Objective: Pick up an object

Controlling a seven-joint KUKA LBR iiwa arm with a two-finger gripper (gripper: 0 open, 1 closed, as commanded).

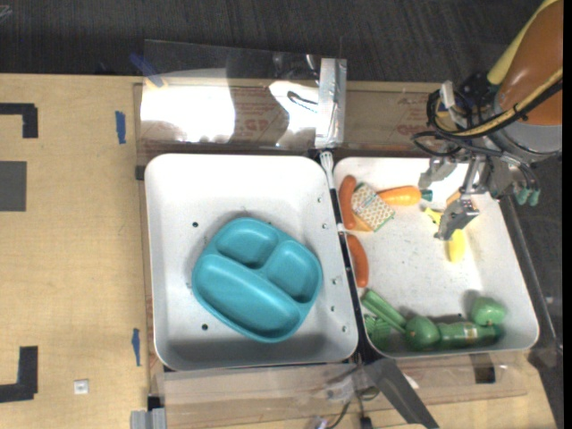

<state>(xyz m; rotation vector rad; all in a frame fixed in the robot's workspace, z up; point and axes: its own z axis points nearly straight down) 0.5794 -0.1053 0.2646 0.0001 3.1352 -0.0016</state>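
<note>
Plywood bench with two white bins, dark carpet beyond.

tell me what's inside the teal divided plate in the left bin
Nothing can be seen in the teal three-compartment plastic plate; all its compartments show bare teal. It sits alone in the left shallow white bin. Whatever lies beneath the plate is covered.

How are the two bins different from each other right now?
The left bin holds one large teal divided plate; the right bin holds several small toy foods, orange, yellow and green. The end effector hangs over the right bin, not the left bin. Both are shallow, white and side by side.
</note>
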